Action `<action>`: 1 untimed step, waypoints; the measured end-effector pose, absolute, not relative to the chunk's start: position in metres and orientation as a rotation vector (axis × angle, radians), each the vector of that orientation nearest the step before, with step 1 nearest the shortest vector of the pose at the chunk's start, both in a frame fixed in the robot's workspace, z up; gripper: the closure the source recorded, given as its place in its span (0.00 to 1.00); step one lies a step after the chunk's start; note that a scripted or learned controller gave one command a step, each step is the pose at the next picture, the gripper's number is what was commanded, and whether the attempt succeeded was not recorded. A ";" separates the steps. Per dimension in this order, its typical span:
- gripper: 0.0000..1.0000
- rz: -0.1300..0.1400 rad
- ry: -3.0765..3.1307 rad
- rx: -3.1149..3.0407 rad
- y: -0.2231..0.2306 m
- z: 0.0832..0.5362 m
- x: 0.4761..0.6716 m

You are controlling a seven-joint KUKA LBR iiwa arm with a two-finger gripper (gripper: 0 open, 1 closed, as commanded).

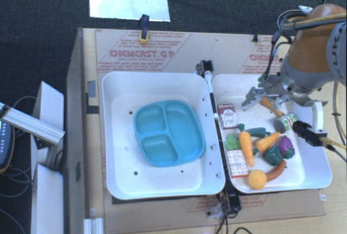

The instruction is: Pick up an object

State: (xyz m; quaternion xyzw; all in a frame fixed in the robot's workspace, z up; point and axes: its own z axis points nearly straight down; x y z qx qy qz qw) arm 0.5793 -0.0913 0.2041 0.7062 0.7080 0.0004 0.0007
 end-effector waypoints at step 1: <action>0.00 0.000 2.222 2.220 -0.103 0.161 0.545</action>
